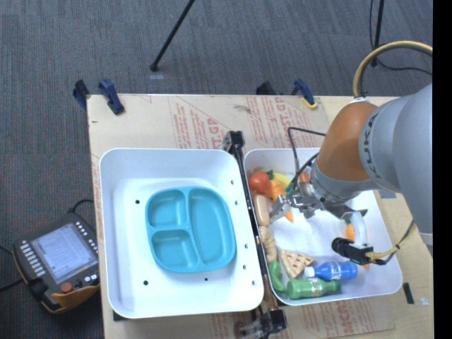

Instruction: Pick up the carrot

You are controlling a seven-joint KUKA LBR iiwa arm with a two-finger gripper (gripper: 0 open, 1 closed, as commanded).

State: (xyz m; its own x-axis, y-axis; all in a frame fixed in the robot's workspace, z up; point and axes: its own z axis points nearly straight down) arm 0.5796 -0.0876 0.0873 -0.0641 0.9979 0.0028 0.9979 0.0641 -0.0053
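Note:
The right white bin [390, 274] holds a heap of toy food. An orange piece that looks like the carrot [349, 229] lies at the bin's right side, partly covered by a pale item and a black part just below it. My gripper [295, 203] hangs low over the bin's left-middle, under the orange band of the arm [346, 147]. It sits to the left of the carrot, close to a tan bun [262, 209] and a red tomato [258, 182]. The wrist hides much of what lies under it.
A blue divided plate [191, 228] lies in the left bin [113, 189]. Along the right bin's front are a blue bottle [335, 270], a green bottle [311, 287] and a waffle wedge [295, 262]. A yellow-orange item [280, 182] sits by the tomato.

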